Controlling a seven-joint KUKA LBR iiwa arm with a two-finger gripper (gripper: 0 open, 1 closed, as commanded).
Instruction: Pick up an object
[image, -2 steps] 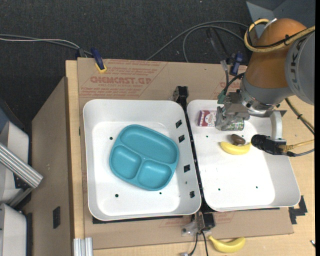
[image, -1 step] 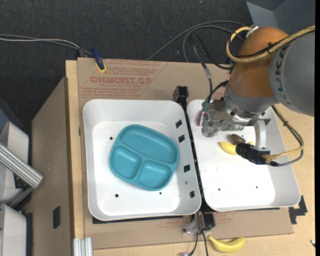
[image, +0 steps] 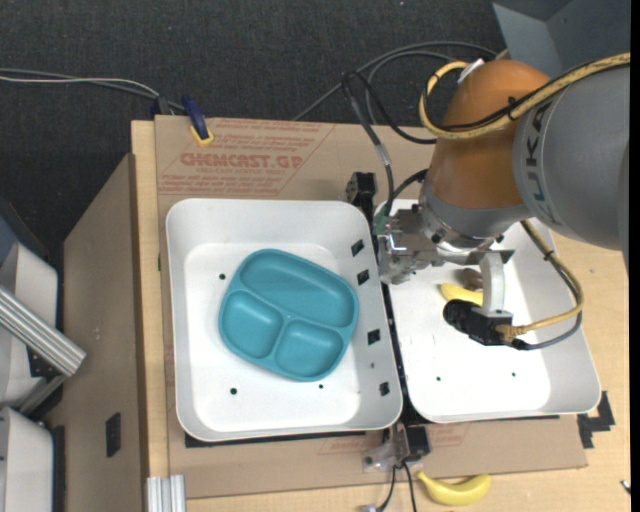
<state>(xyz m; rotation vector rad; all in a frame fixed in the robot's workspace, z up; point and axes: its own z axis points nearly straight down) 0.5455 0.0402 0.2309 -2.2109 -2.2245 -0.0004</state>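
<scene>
Even bright overhead light, soft shadows inside the left bin (image: 200, 390), mild grain, slightly soft focus

Divided plate (image: 288, 313) in left bin (image: 195, 380); banana (image: 458, 292) in right bin (image: 480, 385); second banana (image: 455, 488) on bench (image: 250, 175) before bins.

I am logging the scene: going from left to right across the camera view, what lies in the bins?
Teal plate in the left bin → small yellow thing in the right bin.
</scene>
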